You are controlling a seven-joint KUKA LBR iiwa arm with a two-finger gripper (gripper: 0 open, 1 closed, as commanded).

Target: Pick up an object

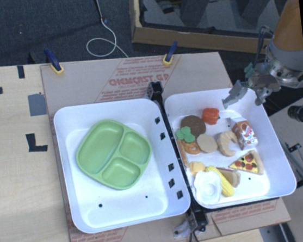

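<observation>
White plastic, shallow and round-cornered, forms the right bin, landmark for all else; a second white bin touches its left wall and carries a glossy green divided plate with three compartments. Inside the right bin lies toy food: a round brown patty near its upper left; a small red tomato just right of that; a green leafy piece; a triangular pizza slice toward its lower right; a fried egg beside yellow corn at its lower edge. Above the bin's upper right corner hangs the gripper, its two grey fingers spread wide, holding and touching nothing.
</observation>
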